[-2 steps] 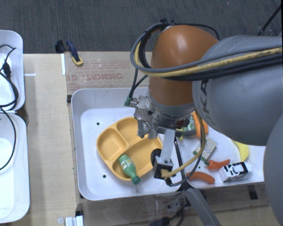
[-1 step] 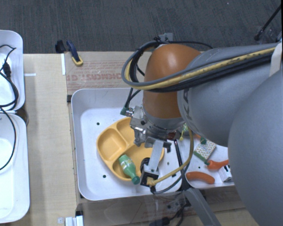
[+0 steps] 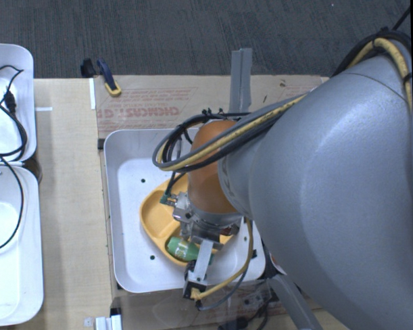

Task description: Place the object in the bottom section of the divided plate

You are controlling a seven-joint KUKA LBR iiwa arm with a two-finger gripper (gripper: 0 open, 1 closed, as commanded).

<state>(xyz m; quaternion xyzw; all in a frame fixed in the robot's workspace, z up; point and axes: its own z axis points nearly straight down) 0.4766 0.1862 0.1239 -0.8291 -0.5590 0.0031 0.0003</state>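
Grey arm [image 3: 329, 190] looms over the white bin [image 3: 123, 198], gripper [image 3: 194, 234] low on the yellow divided plate [image 3: 153, 213]. The green object [image 3: 180, 248] lies at the plate's six o'clock; whether it is gripped cannot be told. Placement seems under way; next, a clean release and lift.

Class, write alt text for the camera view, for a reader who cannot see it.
A grey robot arm with an orange band reaches from the right into a white bin, its wrist over a yellow divided plate. A green object sits at the plate's lower edge. A second white bin at left holds black cables.
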